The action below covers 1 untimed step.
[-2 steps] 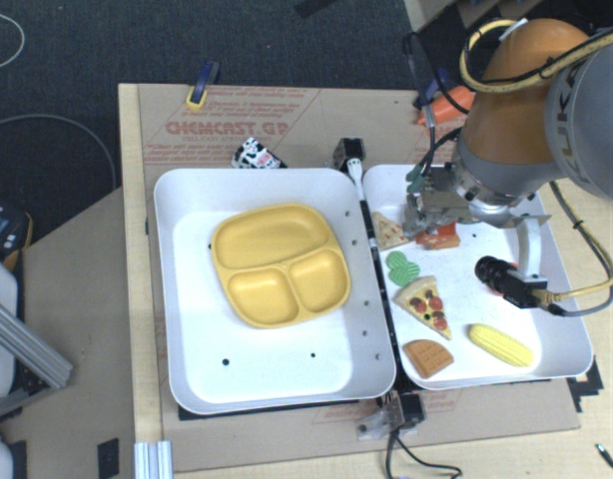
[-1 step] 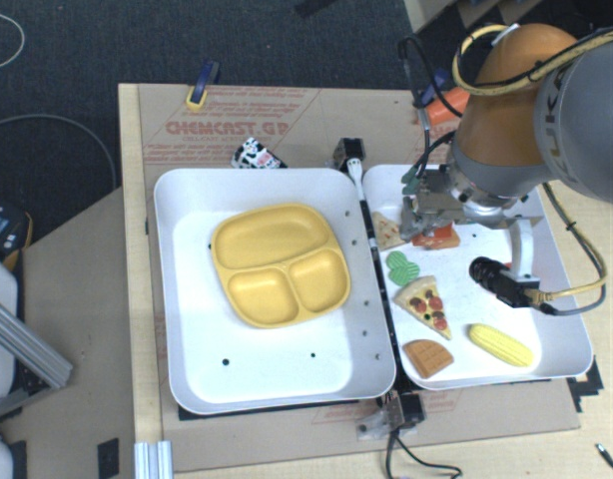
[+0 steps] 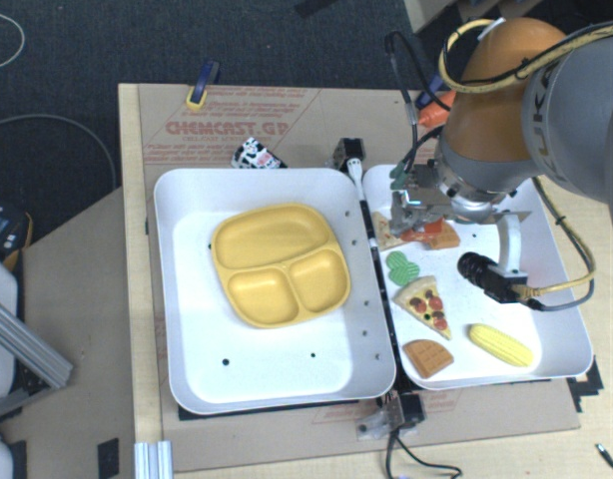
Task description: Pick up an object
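My pincer (image 3: 418,211) is down in the right bin (image 3: 561,267), over an orange-red toy (image 3: 431,235) whose long axis runs left-right. Honestly can't tell if it's gripping anything.

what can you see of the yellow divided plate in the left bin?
The yellow divided plate looks like smooth matte plastic, rounded in outline, with three compartments: one large along its far side and two smaller ones nearer the camera. It lies flat and right side up, turned slightly askew, around the middle of the left bin. All three compartments look bare. It rests on the bin floor, apart from the walls, with nothing else touching it; the arm is over the right bin.
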### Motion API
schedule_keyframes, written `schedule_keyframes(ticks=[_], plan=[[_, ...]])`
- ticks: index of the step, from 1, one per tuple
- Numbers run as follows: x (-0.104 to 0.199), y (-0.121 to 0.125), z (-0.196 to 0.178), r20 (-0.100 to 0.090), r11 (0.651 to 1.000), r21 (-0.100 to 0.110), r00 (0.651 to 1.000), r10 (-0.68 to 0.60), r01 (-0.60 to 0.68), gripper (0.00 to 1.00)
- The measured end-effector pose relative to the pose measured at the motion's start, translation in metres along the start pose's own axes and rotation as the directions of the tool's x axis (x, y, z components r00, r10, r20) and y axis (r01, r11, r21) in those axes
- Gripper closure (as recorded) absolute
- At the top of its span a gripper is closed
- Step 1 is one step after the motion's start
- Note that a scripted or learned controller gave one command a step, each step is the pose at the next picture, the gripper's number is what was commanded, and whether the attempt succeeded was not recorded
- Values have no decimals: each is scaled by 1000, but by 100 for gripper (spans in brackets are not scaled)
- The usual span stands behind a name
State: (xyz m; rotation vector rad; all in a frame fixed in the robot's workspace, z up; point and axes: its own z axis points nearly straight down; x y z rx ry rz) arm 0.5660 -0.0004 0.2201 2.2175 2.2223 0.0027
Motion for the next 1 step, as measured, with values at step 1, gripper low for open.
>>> schedule_keyframes(ticks=[1], plan=[[-14,-6,-14,1,1000,-2,1000,3,-3,100]])
